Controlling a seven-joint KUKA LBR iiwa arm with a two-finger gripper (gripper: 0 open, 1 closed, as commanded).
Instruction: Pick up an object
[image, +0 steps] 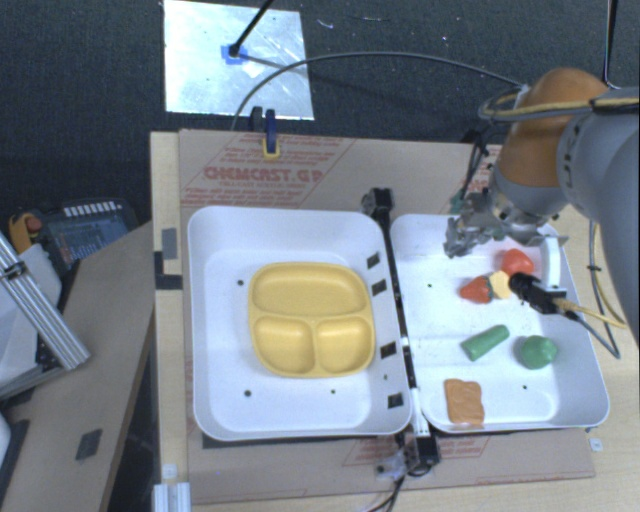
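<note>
Bench top is a tan board (300, 165) with red CHEMCAST lettering, two shallow white bins side by side on it. Left bin (215, 300) holds a yellow three-compartment tray (308, 318), sitting flat near the middle. Right bin (430, 345) has the loose items: a red-orange piece (476, 290) with a small yellow bit touching it, another red-orange piece (516, 262) just behind, a green cylinder (485, 341) lying tilted, a green rounded lump (538, 351) just right of it, and an orange flat block (464, 401) near the front wall. Arm (560, 150) comes in from the right, orange band up top; gripper (466, 240) hangs over the back-left part of the right bin, apart from the red pieces, nothing visibly between it and the bin floor. Can't tell if the pincer is released or clenched from this angle. Black clips along the seam between bins. Behind the bench: dark carpet-like floor, a shiny metal sheet (235, 60) with a blue tag, a cable looping across. Left side: a tan side table (70, 370), aluminium extrusion (40, 310), a pendant-style controller (80, 235).
</note>
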